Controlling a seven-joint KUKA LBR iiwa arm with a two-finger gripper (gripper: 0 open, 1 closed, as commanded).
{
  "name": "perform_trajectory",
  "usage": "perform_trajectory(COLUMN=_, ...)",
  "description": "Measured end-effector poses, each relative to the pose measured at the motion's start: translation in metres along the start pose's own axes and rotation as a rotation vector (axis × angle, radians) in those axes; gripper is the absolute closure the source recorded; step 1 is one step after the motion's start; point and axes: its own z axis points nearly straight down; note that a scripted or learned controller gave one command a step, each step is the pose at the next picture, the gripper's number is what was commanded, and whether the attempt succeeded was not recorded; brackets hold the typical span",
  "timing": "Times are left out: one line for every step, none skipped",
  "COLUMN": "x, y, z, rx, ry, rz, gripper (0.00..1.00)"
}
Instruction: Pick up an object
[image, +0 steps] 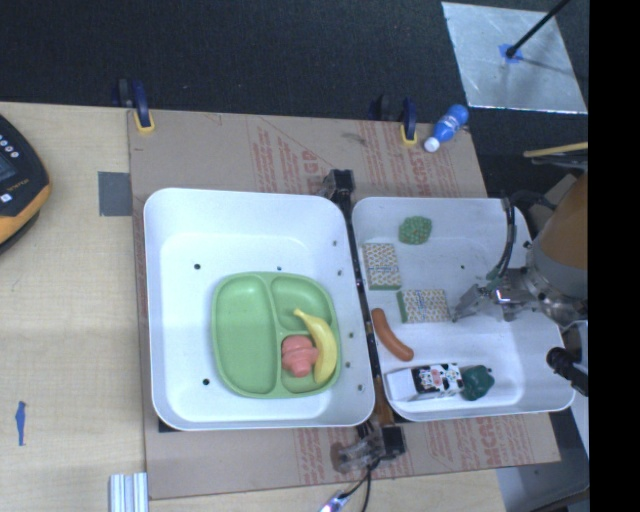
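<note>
Two white bins (165, 300) sat on the bench, and the gripper (466, 308) hovered open and empty over the right one, the patterned square pad (425, 305) just beside its fingertips, so a shallow descent risked skidding off that flat pad.

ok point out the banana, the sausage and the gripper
banana (320, 343), camera view, middle of its yellow curve
sausage (391, 334), camera view, middle of its length
gripper (468, 304), camera view, between its fingertips over the right bin
</note>
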Motion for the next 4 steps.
perform_trajectory(x=0.069, y=0.055, z=-0.082, rx=-0.001, ry=0.001, rz=-0.003, gripper=0.00)
perform_trajectory(x=0.083, y=0.012, z=0.011, rx=0.003, ry=0.001, rz=-0.002, gripper=0.00)
perform_trajectory(x=-0.002, y=0.033, z=0.009, rx=-0.001, ry=0.000, rz=0.000, gripper=0.00)
perform_trajectory(x=0.084, y=0.108, z=-0.014, rx=-0.001, ry=0.002, rz=-0.003, gripper=0.00)
